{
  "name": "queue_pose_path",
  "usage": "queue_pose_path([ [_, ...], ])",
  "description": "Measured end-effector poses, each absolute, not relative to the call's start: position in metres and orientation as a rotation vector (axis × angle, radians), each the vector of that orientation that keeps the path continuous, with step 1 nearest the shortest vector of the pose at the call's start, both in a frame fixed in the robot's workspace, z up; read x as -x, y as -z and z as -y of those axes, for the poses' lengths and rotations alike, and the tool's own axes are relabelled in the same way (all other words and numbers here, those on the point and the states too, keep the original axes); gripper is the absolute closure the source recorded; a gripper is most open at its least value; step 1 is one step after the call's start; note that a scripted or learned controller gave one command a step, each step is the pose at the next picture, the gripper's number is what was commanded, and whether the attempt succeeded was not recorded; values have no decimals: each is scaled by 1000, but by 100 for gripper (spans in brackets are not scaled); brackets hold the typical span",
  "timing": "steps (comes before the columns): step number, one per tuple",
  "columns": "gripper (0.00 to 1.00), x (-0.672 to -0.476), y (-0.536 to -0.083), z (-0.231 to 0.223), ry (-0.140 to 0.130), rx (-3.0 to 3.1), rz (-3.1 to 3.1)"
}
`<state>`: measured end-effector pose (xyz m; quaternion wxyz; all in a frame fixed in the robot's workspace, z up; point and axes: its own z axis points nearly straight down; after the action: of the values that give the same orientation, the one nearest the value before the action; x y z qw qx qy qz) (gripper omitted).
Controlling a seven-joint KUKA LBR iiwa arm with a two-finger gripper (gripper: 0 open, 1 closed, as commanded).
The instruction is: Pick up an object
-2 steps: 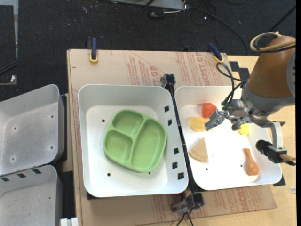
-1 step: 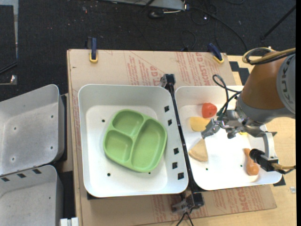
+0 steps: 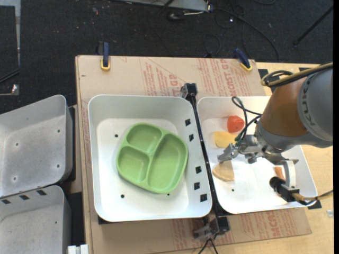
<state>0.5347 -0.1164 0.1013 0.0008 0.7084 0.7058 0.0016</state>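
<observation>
Nearest me, a tan piece (image 3: 224, 172) lies in the right bin (image 3: 254, 205); my claw (image 3: 231, 152) hangs just above it, whether spread or pinched I cannot tell. Yellow piece (image 3: 223, 138) and red piece (image 3: 235, 123) sit beyond.

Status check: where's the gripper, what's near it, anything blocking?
Gripper low in right bin, nothing seen held. Tan piece just below it; yellow piece, red piece beyond. Nothing blocking.
</observation>
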Motion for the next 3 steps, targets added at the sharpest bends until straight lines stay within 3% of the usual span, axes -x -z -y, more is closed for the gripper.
queue_pose_path([
  [1,0,-538,-97,116,-11,-2221,-2218],
  [2,100,-541,-110,115,-22,-2217,-2212],
  [3,100,-542,-153,119,-2,-2217,-2221],
])
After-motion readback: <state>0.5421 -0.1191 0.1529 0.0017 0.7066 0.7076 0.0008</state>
